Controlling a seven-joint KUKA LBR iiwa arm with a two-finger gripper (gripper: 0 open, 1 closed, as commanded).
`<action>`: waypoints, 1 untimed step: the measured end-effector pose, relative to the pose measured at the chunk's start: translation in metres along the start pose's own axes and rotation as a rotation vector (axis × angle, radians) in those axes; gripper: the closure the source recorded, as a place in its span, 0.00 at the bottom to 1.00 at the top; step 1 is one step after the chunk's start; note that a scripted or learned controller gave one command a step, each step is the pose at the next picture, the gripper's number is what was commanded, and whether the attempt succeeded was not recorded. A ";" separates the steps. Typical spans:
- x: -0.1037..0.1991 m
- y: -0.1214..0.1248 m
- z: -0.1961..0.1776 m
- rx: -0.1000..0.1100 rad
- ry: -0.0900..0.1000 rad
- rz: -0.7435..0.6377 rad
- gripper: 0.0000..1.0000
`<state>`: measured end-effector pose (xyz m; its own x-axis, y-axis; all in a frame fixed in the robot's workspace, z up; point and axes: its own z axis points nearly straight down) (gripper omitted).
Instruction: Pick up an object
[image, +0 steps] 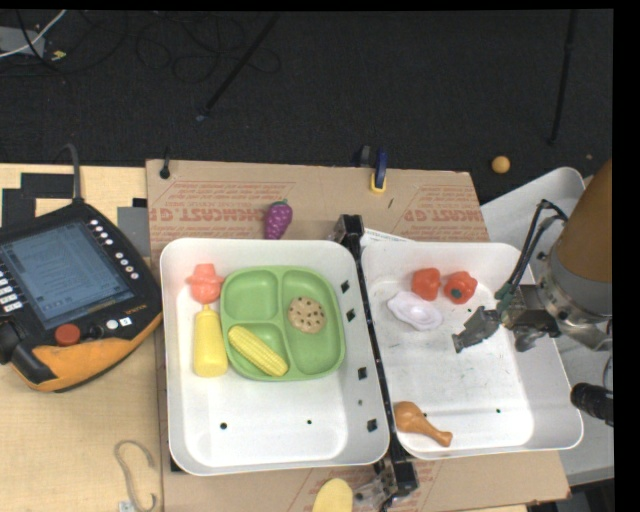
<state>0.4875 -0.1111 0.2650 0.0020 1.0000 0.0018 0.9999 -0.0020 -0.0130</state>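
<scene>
A grey robot arm's gripper (478, 330) hovers over the right bin (540, 425), its dark fingers too indistinct to tell whether apart or together, with nothing seen between them. Just beside it lies a pale, glossy white-lilac toy (416, 311), with two red-orange toy vegetables (443, 286) behind and a tan drumstick (422, 424) near the front rim.

Even overhead light; my two shallow white plastic bins (262, 430) read bright without blown glare. Soft short shadows under toys. Dark floor beyond loses detail. Whole frame slightly soft, low resolution.
</scene>
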 end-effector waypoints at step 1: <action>0.000 0.002 -0.005 -0.010 -0.001 -0.002 0.00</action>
<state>0.4893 -0.1113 0.2703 0.0001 1.0000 0.0005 1.0000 -0.0001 -0.0027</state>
